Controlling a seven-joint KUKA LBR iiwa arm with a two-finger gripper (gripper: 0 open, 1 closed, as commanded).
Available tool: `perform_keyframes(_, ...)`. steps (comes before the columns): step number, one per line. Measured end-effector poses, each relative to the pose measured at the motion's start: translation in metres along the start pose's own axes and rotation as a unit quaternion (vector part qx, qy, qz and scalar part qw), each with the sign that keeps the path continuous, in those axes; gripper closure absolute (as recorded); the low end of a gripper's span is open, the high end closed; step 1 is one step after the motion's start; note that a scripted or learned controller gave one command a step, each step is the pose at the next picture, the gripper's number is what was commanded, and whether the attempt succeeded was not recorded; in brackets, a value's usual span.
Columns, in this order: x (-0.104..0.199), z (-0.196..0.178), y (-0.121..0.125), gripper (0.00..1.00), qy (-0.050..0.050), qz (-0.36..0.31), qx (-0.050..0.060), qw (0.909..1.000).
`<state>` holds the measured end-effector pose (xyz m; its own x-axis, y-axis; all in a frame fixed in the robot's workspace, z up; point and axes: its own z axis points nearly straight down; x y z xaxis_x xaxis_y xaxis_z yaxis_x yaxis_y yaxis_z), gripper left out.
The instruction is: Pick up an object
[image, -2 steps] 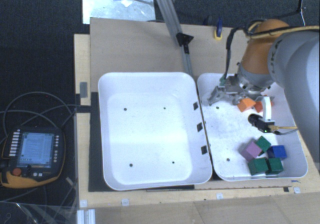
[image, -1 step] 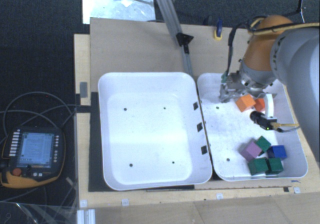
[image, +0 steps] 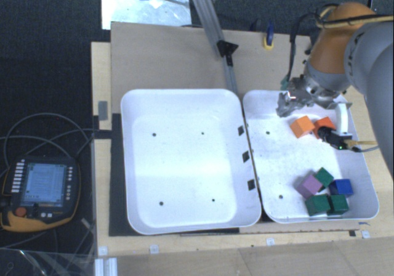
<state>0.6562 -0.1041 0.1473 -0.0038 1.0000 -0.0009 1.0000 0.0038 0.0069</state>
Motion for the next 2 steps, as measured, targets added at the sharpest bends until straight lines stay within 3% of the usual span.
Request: perform_keyframes(2, 0.009, -0.105, 0.007, 1.00, 0.000, -0.001, -0.001, 1.0000)
